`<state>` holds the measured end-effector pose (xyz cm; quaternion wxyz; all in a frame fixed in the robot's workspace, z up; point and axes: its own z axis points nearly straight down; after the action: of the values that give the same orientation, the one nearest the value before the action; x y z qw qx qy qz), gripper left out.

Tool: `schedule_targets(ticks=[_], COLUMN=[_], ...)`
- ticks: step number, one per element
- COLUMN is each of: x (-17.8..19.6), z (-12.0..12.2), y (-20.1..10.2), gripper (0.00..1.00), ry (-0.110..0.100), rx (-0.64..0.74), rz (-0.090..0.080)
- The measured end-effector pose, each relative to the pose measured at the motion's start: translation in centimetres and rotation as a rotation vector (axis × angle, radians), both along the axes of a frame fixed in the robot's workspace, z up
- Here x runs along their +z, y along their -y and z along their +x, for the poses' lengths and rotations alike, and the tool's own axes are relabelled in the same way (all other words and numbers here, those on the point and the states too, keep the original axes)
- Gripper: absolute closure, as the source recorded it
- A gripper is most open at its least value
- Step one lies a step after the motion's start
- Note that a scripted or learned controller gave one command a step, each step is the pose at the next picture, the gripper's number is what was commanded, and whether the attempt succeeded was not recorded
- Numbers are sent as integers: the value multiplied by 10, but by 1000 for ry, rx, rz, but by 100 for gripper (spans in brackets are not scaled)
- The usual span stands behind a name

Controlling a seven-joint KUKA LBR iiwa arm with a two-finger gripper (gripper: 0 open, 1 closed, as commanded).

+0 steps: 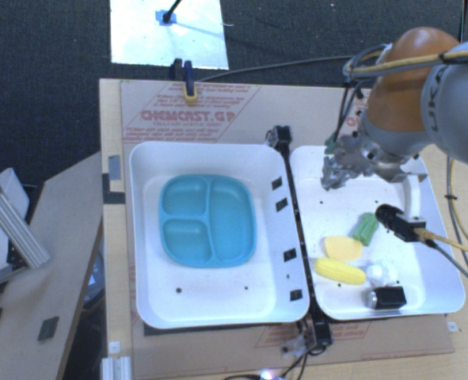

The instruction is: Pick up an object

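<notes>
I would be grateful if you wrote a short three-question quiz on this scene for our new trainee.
1. True or false: the blue divided plate lies in the left-hand bin.
2. Multiple choice: the gripper hangs over A) the plate, B) the far part of the right-hand bin, C) the bench outside both bins.
3. Fill in: the small object closest to the right-hand bin's near rim, beside the yellow object, is ____ in colour.

Key: 1 true; 2 B; 3 black.
</notes>
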<state>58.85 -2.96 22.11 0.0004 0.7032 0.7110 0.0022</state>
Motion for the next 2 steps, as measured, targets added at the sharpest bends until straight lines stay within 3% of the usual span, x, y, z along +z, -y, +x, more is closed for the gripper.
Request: schedule_targets(ticks=[2], x=[15], z=[40], y=[-85], gripper=[100], ry=[0], rx=[-2], rz=[0])
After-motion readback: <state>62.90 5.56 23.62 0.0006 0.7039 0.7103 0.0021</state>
